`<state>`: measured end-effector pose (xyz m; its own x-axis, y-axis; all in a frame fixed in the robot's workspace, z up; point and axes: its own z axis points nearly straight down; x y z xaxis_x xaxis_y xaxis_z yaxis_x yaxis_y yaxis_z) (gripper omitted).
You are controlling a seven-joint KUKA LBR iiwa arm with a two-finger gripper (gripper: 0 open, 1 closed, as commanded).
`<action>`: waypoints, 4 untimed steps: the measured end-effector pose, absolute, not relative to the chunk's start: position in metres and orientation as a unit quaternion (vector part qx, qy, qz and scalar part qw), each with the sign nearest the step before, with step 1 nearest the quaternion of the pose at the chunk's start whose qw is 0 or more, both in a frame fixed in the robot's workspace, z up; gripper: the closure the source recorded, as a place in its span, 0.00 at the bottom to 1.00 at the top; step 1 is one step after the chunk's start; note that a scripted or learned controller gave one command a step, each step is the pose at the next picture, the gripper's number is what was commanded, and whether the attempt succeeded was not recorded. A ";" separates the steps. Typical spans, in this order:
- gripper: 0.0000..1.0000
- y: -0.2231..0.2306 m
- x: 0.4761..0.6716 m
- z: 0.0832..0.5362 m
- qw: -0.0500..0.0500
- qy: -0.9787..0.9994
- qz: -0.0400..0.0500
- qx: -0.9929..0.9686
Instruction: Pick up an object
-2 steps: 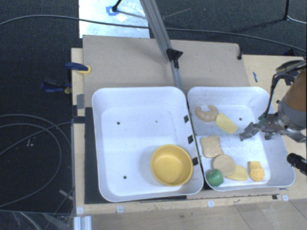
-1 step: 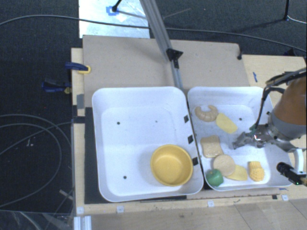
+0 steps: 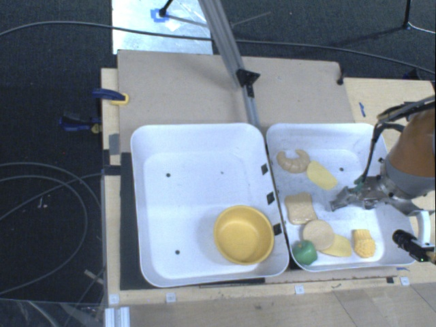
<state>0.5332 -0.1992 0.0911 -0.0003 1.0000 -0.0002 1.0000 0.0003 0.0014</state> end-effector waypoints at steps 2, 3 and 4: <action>1.00 -0.196 0.541 0.147 0.002 0.709 0.001 0.705; 1.00 -0.201 0.542 0.211 0.004 0.709 0.002 0.705; 1.00 -0.202 0.544 0.263 0.004 0.709 0.002 0.705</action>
